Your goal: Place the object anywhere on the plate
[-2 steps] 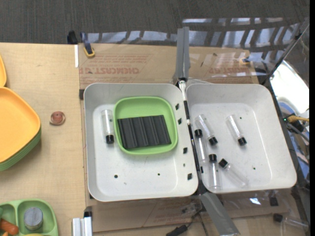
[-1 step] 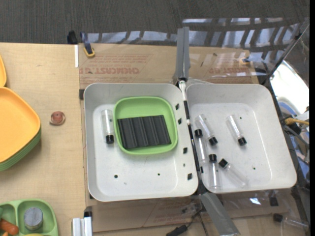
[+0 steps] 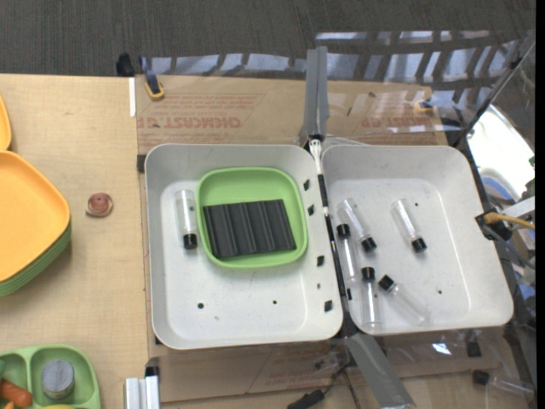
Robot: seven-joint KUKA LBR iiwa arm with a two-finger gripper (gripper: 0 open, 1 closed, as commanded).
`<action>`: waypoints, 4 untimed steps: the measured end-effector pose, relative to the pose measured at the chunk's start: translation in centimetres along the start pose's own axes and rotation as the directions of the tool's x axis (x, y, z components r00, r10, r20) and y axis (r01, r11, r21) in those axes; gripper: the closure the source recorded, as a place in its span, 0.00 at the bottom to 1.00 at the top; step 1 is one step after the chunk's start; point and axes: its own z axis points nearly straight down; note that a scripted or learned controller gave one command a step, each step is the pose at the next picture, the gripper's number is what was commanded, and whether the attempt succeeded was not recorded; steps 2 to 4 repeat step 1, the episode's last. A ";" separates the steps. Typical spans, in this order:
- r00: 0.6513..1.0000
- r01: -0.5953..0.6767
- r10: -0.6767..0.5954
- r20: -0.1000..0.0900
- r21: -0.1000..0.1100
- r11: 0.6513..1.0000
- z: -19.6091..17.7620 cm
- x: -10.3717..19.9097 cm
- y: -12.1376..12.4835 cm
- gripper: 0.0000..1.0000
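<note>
- The left shallow white bin [image 3: 170, 313] holds a light green, square plastic plate with rounded corners [image 3: 215, 187], set toward the bin's far side.
- A dark grey, ridged rectangular slab [image 3: 253, 228] lies flat on the plate and covers most of its floor.
- A clear plastic tube with a black cap [image 3: 186, 218] lies on the bin floor just beside the plate's left rim. It runs roughly parallel to that rim, with its cap toward the near side. It is off the plate.
- The right shallow white bin [image 3: 460, 186] holds five more clear, black-capped tubes [image 3: 407, 224]. They lie scattered at different angles, two of them along the bin's left wall.
- How far the gripper is open, and whether it has hold of anything, cannot be told.
- A stack of orange plates [image 3: 25, 220] sits on the wooden bench [image 3: 85, 126] to the left, with a small reddish-brown knob [image 3: 100, 204] near it.
</note>
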 end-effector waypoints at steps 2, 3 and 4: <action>1.000 0.001 -0.001 0.000 0.000 1.000 2.1 0.0 0.0 0.00; 1.000 0.001 -0.001 0.000 0.000 1.000 2.1 0.0 0.0 0.00; 1.000 0.001 -0.001 0.000 0.000 1.000 2.1 0.0 0.0 0.00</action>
